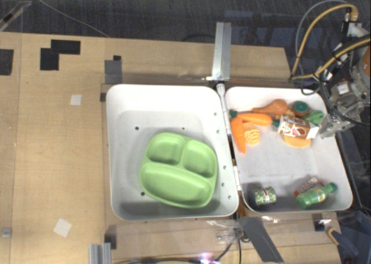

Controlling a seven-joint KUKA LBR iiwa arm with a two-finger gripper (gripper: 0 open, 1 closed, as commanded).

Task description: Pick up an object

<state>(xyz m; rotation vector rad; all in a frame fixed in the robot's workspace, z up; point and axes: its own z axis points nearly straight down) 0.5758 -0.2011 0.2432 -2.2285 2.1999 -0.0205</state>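
The right bin (287, 167) holds several small items. A bunch of orange carrots (248, 128) lies at its upper left, with an orange gourd-shaped toy (272, 107) behind it and a small green piece (300, 107) further right. A white packet with a red label (294, 129) rests on something yellow. Near the front wall lie a green can (265, 195) and a green bottle (315, 195). My gripper (330, 125) hangs at the bin's right rim, just right of the white packet, with nothing seen in it.
The left bin (124, 118) contains a green divided plate (178, 169). A metal divider post (220, 54) stands behind the seam between the bins. Yellow and black cables (316, 31) loop above the arm at the upper right.
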